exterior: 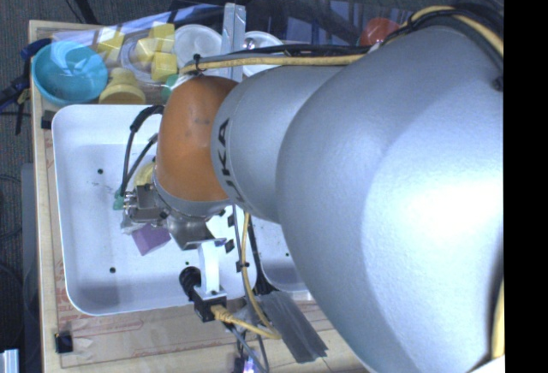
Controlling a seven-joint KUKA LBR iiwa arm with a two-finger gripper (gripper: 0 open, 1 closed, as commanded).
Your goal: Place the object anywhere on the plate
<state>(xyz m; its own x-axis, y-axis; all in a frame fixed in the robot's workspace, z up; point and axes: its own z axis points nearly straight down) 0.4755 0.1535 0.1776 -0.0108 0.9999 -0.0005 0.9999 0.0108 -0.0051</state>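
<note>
My gripper [137, 210] hangs low over the middle of the left white bin [86, 157], under the orange wrist band [193, 140]. A flat purple piece [152, 238] lies just beneath and in front of the gripper, partly covered by it. Whether it touches the gripper is hard to tell. A small green bit [118, 201] peeks out at the gripper's left side. The grey arm hides most of the bench to the right.
Behind the left bin stand a blue bowl [68, 70], several yellow blocks [154, 50] and white cups [199, 41]. A corner of the right bin [282, 273] shows under the arm. Cables [244, 277] dangle near the front edge.
</note>
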